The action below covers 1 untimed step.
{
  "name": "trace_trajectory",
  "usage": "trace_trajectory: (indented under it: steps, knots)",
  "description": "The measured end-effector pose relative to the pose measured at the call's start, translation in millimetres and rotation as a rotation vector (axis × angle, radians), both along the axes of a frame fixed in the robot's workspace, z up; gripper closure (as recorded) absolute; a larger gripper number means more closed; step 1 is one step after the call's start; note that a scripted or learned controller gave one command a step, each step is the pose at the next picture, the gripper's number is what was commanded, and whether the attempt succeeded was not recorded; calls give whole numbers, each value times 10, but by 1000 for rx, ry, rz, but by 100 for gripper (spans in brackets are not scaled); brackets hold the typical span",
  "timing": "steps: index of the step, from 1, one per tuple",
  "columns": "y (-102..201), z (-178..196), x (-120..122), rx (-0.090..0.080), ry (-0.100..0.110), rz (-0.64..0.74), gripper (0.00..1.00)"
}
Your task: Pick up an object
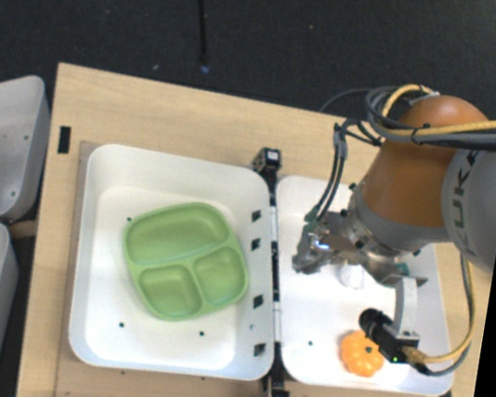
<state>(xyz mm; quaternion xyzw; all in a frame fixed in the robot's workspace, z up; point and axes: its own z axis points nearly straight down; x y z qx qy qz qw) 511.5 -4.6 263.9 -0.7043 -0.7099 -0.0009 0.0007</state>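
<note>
1. The bench, a pale wooden board, filled the middle of the frame against a dark floor and bore two shallow white bins side by side.
2. The left bin held a green divided tray, lying flat near the bin's centre with three compartments facing up.
3. The right bin held a small orange object, resting on the bin floor toward the lower right of the frame, near the bin's lower edge.
4. The arm entered from the right of the frame; its orange band sat above the upper part of the right bin.
5. The gripper hung over the middle of the right bin, above and to the left of the orange object and apart from it. How far the claw stood open could not be told, since the wrist hid it from above; nothing was seen held in it.
</note>
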Motion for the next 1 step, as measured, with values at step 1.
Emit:
trace_trajectory:
  steps: [1]
  knots:
    - [527, 8, -12, -1, -3, -1, 100]
